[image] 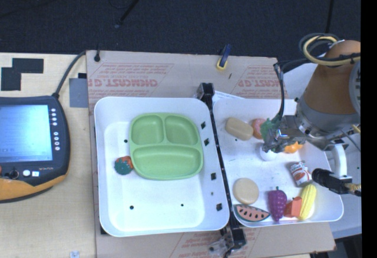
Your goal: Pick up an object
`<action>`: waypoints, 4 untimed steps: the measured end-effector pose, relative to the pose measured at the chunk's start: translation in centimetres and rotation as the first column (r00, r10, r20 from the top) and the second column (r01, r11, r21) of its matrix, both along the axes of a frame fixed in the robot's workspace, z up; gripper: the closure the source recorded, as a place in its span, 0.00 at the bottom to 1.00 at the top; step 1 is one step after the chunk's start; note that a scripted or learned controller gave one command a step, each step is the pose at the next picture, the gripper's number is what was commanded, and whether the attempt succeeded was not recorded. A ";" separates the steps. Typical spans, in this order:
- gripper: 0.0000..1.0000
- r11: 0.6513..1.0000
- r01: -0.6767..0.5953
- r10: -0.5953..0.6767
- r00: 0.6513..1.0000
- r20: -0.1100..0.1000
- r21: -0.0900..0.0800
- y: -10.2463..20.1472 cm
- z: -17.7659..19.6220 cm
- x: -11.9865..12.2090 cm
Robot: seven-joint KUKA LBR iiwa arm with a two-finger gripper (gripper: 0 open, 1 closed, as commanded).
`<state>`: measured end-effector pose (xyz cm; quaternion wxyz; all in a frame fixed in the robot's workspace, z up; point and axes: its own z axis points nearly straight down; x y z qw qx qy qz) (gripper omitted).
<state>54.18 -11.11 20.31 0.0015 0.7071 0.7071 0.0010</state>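
Note:
My gripper (273, 144) is low in the right bin (336, 212), near its upper right part, hanging from the grey and orange arm (330, 86). It sits among small toys: a pink piece (258, 127) and a green piece (269, 128) just to its upper left, an orange piece (292, 146) on its right, and a white piece (268, 154) right under it. A tan bread roll (239, 128) lies further left. The gripper body hides what is directly beneath it.
Along the right bin's front lie a round tan biscuit (245, 190), a watermelon slice (252, 213), purple grapes (277, 200), yellow corn (307, 201) and a small can (300, 172). The left bin (118, 215) holds a green divided plate (166, 146) and a small teal-red ball (123, 165).

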 end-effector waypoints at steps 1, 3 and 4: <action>1.00 1.000 0.000 0.000 1.000 -0.004 0.001 -0.1 2.6 0.0; 1.00 1.000 -0.006 0.006 1.000 -0.004 0.003 10.0 3.2 5.4; 1.00 1.000 -0.005 0.005 1.000 -0.005 0.002 14.3 3.6 7.9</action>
